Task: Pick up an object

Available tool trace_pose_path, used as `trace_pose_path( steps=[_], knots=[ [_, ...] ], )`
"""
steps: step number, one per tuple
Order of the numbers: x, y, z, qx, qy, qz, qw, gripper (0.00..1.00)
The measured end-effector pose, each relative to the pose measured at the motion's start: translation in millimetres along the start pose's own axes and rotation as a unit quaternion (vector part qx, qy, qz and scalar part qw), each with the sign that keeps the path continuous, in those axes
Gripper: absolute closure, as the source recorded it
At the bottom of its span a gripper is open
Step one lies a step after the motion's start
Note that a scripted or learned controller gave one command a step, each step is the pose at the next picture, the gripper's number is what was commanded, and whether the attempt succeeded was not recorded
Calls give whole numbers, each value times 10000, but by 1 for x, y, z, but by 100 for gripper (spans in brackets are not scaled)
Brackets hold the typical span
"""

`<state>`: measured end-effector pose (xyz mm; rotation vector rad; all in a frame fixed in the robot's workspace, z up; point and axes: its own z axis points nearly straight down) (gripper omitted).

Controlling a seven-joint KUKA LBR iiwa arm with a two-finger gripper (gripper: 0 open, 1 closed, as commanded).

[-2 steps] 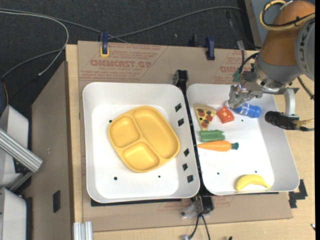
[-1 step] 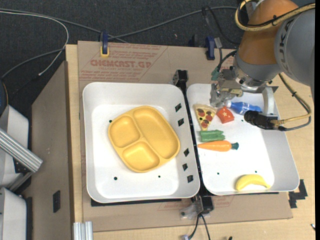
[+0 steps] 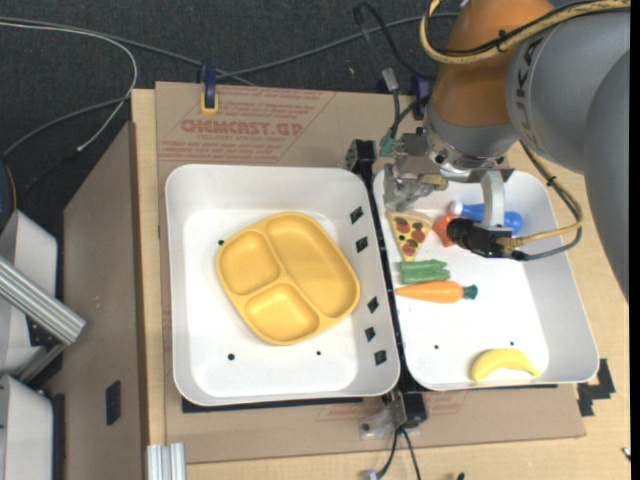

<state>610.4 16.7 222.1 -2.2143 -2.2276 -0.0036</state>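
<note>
Gripper [image 3: 408, 190] above pizza slice [image 3: 409, 231], finger state unclear; green beans [image 3: 422, 269], carrot [image 3: 433, 291] just below.

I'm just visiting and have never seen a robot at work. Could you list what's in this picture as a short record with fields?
left bin: yellow divided plate
right bin: pizza slice, green beans, carrot, banana, blue item partly hidden
arm: reaches in from the right
gripper: over the right bin's far left corner, just above the pizza slice
held: nothing visibly held

A robotics lab: cardboard-topped bench [image 3: 110, 268], loose cables [image 3: 90, 43], two white bins [image 3: 185, 298].
</note>
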Motion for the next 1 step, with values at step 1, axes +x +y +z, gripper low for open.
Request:
trace_pose_path(
  steps=[1],
  knots=[
    [58, -2, 2, 6, -1, -2, 10000, 100]
  ],
)
